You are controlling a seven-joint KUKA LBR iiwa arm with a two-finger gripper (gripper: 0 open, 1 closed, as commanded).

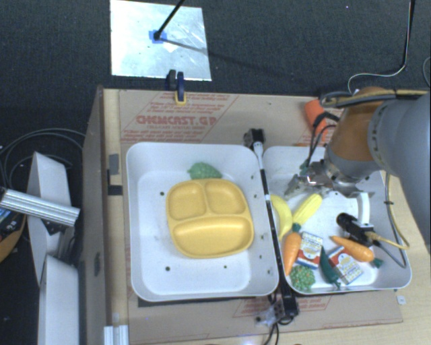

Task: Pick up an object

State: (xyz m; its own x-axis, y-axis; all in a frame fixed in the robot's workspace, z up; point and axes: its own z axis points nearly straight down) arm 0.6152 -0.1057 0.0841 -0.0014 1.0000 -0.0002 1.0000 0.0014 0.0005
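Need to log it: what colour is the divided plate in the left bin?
Yellow; the divided plate shows best in the camera view.

Floor [40, 54] was dark speckled carpet, visible at the left and along the far side. A shiny silver sheet [160, 39] lay on the carpet at the far side, with a small blue marker [158, 36] on it and a thin dark rod [176, 13] crossing its far edge. Bench top [182, 114] was brown cardboard printed with red lettering. At the left, black cables [27, 145] looped on the floor beside white panels [50, 202] and 1 ribbed metal bar [40, 206]. A thin black cable [408, 34] ran down at the far right. Lighting was even, without hard shadows.
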